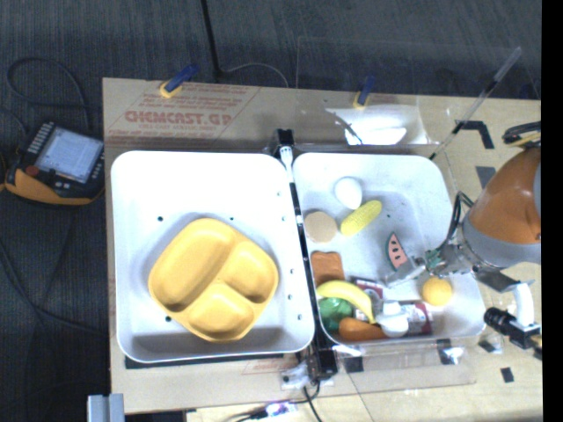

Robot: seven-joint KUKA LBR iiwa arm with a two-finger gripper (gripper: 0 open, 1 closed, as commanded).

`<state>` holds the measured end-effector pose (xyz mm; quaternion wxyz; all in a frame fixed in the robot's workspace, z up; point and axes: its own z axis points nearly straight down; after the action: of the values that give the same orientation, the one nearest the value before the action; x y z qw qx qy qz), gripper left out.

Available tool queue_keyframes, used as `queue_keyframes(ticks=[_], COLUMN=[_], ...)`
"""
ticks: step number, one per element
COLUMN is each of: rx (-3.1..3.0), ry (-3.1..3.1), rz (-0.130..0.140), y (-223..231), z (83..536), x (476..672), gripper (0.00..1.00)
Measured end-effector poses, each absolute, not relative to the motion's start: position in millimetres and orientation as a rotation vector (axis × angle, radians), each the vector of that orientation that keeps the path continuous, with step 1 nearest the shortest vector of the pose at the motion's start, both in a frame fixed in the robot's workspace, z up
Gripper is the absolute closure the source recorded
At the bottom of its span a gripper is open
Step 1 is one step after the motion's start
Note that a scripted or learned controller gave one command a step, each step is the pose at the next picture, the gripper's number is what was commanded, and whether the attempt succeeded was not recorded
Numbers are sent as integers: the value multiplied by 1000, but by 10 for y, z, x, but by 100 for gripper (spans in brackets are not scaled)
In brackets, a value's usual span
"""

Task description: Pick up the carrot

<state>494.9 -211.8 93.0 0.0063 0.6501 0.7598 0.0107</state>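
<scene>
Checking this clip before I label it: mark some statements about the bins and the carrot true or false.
1. The carrot lies at the right bin's near edge. True.
2. The yellow divided plate sits in the right bin. False: it is in the left bin.
3. The carrot is lifted clear. False: it lies among the other food.
4. The corn cob lies beside the egg. True.

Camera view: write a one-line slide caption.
Gripper poised over the right bin beside a lemon; carrot lies untouched at the bin's near edge.
</scene>
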Motion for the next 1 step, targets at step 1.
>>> queue_keyframes(ticks=[1], rx=[1746], ry=[2603], rz=[21], y=[-2182], z=[928], x=[4912], gripper=[0])
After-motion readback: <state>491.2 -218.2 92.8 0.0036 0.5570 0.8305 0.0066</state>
